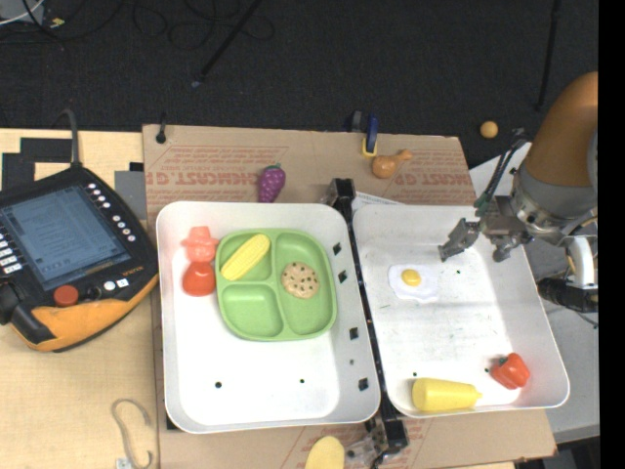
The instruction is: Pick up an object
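Observation:
My gripper [479, 246] hangs over the upper right part of the right bin [547, 335], fingers spread open with nothing between them. A fried egg toy [412, 281] lies on the bin floor just down and left of the gripper. At that bin's front edge rest a yellow wedge-like piece [444, 395] and a red piece [510, 370]. The left bin [254, 399] holds a green divided plate [256, 313] with a corn cob [244, 255] and a cookie [300, 279] in it. A red and pink figure [198, 260] stands to its left.
Behind the bins on the cardboard lie purple grapes [270, 182], a brownish toy [389, 163] and a small orange ball [488, 128]. A control pendant [68, 242] sits at the left. A yellow object [325, 451] lies in front of the bins, a metal hook [132, 430] at front left.

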Available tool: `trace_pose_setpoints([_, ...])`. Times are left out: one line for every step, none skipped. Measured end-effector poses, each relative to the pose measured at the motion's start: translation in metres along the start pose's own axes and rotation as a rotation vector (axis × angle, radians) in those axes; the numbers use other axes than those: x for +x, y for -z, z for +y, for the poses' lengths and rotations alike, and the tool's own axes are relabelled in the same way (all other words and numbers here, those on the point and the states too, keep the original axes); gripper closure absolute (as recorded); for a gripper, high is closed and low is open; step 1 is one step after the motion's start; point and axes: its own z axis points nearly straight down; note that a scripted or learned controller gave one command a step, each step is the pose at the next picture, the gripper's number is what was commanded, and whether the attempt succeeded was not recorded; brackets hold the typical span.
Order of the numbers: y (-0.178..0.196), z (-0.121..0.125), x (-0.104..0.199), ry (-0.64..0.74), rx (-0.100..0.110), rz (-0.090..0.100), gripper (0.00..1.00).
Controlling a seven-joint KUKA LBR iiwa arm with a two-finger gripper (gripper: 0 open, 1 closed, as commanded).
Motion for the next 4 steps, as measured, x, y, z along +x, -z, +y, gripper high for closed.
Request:
trace_pose_setpoints([0.009, 0.003, 0.0, 0.002, -0.015, -0.003, 0.0])
trace_pose_setpoints([-0.054, 0.002, 0.009, 0.005, -0.008, -0.001, 0.0])
trace_pose_setpoints([-0.1, 0.004, 0.012, 0.004, -0.015, 0.0, 0.0])
trace_pose_setpoints([-0.085, 0.007, 0.012, 0.004, -0.025, 0.001, 1.0])
